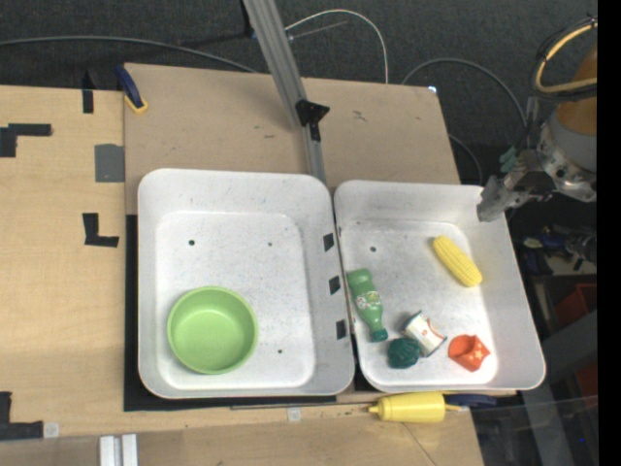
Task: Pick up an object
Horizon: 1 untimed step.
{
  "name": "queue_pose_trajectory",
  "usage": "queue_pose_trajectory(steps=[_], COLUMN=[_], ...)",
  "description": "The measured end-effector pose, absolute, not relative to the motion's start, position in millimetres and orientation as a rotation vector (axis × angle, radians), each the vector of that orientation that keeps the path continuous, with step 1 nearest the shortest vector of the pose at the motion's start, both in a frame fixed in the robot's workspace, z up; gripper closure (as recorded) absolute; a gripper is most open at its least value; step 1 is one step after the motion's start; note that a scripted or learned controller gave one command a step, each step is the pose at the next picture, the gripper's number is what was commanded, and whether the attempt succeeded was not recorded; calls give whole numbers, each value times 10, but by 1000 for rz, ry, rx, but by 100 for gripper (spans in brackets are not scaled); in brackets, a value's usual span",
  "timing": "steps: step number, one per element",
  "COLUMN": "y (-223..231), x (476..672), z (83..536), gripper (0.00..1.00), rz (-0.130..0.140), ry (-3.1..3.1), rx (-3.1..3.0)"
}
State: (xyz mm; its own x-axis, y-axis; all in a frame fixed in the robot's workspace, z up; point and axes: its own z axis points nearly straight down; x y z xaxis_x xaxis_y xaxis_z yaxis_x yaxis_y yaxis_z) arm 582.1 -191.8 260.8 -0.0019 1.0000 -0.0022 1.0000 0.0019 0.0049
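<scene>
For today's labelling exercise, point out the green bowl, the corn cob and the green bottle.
green bowl (212,329), camera view, middle of its inside
corn cob (456,260), camera view, middle of the cob
green bottle (367,304), camera view, on its body

Past my bins, a grey metal pole (277,51) slants down from the top to a black clamp (310,114) on the brown board (223,115). Thin cables (335,17) loop over the dark floor behind. A blue and yellow clip (132,89) sits at the board's left corner.
</scene>
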Motion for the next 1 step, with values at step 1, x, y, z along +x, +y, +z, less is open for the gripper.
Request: queue_pose_trajectory(steps=[1], y=[-1403], x=[5919], z=[2657], gripper=[100], rz=[2], ry=[2229], rx=[2214])
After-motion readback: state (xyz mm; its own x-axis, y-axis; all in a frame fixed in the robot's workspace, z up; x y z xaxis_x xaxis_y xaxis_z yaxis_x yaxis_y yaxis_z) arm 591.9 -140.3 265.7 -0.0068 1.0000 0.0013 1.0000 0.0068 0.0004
